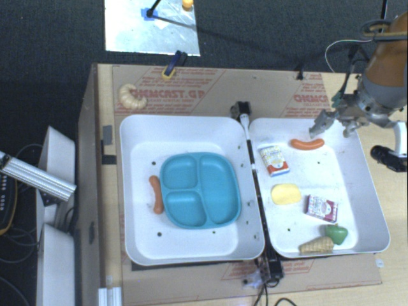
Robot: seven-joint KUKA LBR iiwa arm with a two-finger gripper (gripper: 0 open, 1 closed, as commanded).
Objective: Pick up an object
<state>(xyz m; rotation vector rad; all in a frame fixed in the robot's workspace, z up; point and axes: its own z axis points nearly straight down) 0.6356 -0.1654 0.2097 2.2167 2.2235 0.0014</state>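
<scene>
The gripper (334, 125) hangs over the far corner of the right bin (363, 171), its two fingers apart with nothing between them, so nothing is picked yet. Just beside and slightly nearer the camera than the fingertips lies an orange sausage (307, 144), the closest thing to take; the spread fingers suit a descent onto it, judging by the pose.

Farther toward the near edge from the gripper lie a small carton (274, 159), a yellow piece (286, 194), a red-and-white packet (320, 208), and at the near rim a green piece (338, 234) touching a cone (316, 245). These are scattered loosely, apart enough for fingers to fit around most.

Well to the gripper's left, the left bin (140, 171) holds a blue divided plate (199, 190) with a second sausage (155, 194) just beside it.

The arm's upper part is cut off at the frame edge, the carton's print is unreadable, and the height of the fingertips above the bin floor cannot be judged.
</scene>
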